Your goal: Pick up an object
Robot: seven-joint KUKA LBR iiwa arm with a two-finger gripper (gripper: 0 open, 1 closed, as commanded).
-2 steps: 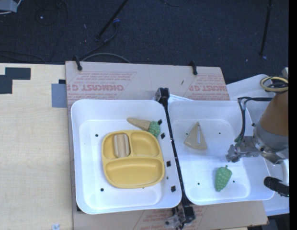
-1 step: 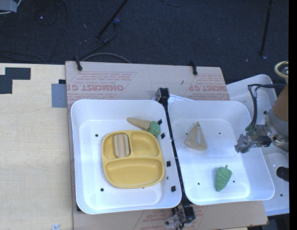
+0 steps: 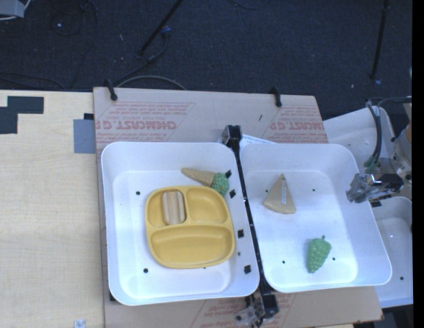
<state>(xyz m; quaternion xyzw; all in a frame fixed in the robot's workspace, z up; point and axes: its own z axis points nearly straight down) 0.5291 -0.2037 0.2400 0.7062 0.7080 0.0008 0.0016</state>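
Observation:
In the right bin (image 3: 338, 157) a tan wedge-shaped piece (image 3: 281, 196) lies near the middle, and a green bunch of grapes (image 3: 318, 253) lies toward the front. The left bin (image 3: 123, 183) holds a yellow divided plate (image 3: 191, 241) with a small tan bun (image 3: 173, 207) in its upper-left compartment. Just behind the plate lies a tan cone with a green tip (image 3: 206, 178). My gripper (image 3: 367, 188) hovers over the right rim of the right bin, apart from every object and with nothing visibly in it.
A black divider (image 3: 243, 210) runs between the two bins. Cardboard (image 3: 198, 118) lies under them, with the wooden bench top (image 3: 41, 217) to the left. White gear and cables (image 3: 379, 132) crowd the right side beside my arm.

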